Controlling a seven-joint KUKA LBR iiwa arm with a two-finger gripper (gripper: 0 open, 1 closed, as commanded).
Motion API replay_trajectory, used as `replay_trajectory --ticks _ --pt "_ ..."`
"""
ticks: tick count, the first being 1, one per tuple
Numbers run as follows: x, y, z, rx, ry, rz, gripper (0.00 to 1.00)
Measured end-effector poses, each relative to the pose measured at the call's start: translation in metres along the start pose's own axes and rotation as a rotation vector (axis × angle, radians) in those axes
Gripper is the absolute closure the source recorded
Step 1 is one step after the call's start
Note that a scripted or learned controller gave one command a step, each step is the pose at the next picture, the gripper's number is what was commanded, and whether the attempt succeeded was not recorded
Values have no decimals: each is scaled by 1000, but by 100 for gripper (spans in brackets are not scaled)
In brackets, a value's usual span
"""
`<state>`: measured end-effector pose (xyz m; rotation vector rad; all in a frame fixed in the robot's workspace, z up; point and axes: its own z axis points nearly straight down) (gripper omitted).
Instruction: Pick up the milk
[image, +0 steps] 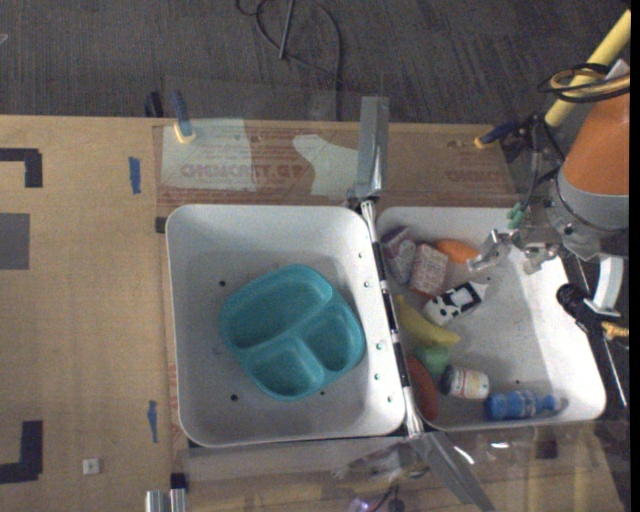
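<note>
The milk (457, 302) is a small carton with black and white cow patches. It lies tilted in the right bin (560, 340), left of the bin's middle. My gripper (512, 254) hangs over the bin's upper part, up and to the right of the carton and apart from it. Its fingers (487, 254) are spread open with nothing between them. Above them rises the grey wrist with the orange band (600, 150).
Around the milk lie an orange (458, 249), a brown packet (430, 268), a yellow banana (426, 325), a green item (433, 358), a small jar (466, 382) and a blue bottle (520, 405). The left bin (200, 250) holds a teal divided plate (290, 330).
</note>
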<state>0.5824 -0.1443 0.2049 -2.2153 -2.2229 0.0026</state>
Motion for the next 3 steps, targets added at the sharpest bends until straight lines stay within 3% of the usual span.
replay_trajectory --ticks 1,2,3 --pt "40 -13 101 -2 -1 -37 0" --pt "37 -14 92 0 -1 -30 100" --pt "98 26 21 0 -1 21 100"
